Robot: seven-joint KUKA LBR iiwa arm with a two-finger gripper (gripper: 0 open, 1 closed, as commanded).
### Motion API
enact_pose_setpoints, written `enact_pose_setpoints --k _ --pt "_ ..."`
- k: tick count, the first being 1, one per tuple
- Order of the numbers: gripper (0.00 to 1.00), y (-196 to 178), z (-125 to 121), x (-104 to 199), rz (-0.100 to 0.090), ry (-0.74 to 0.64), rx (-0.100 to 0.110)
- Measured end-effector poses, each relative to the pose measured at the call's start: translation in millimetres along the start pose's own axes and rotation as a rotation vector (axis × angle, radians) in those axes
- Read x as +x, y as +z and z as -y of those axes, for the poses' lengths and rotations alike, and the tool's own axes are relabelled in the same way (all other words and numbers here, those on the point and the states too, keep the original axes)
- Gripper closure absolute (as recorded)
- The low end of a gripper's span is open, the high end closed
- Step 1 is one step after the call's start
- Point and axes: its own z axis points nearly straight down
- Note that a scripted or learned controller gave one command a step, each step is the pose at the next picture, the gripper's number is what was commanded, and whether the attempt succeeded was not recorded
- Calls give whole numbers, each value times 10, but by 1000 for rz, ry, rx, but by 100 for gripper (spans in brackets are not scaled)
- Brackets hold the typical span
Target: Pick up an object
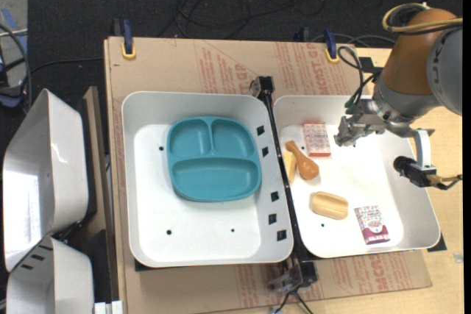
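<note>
The arm [423, 59] comes in from the right and hangs over the upper part of the right bin [412, 191]. Its gripper [352, 130] sits just right of a small red and white packet [316, 139] that lies near the bin's top left corner. From where I stand I cannot tell whether the fingers are open or closed; nothing shows between them.

Below the packet, a tan wooden spoon [300, 161] lies on a slant close against the bin's left wall. Lower down, a bread roll [329, 205] rests near the middle of the floor, and a second small packet [372, 224] lies near the bottom edge, a little right of the roll. These four things are all apart from one another, and the right half of this bin's floor is bare white.

The left bin [143, 180] holds a teal divided plate [214, 159], set toward its upper middle, with bare floor around it on the left side and along the bottom. The two bins touch along their shared middle edge.
</note>
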Motion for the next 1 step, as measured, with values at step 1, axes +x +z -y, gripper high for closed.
enact_pose_setpoints --k 1 --pt "100 -482 -45 86 0 -4 -2"
